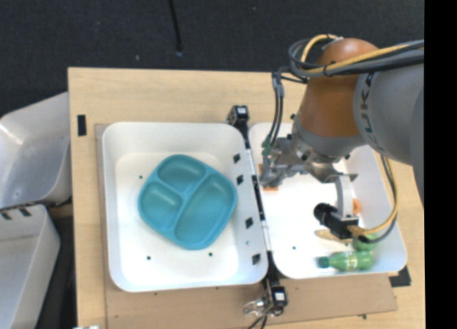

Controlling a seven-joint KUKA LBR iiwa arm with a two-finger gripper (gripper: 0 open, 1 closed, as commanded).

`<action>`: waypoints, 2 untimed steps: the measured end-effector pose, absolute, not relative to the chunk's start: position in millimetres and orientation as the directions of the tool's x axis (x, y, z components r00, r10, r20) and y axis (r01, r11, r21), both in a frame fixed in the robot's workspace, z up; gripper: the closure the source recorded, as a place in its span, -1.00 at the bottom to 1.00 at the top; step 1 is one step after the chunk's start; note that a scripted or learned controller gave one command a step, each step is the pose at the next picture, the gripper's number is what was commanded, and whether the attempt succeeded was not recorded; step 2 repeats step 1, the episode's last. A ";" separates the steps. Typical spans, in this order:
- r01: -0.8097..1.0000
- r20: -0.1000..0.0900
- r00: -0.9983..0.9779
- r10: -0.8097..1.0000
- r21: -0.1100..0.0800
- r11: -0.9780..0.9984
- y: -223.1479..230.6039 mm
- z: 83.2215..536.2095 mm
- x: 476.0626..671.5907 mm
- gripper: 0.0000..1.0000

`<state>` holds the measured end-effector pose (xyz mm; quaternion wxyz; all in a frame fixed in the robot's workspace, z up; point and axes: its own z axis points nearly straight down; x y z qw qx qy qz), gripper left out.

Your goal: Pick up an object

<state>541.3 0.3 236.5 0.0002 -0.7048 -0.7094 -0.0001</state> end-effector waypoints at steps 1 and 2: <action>1.000 0.002 -0.008 1.000 0.003 0.008 47.9 247.4 530.2 1.00; 1.000 0.002 -0.008 1.000 0.003 0.008 47.9 247.4 530.2 1.00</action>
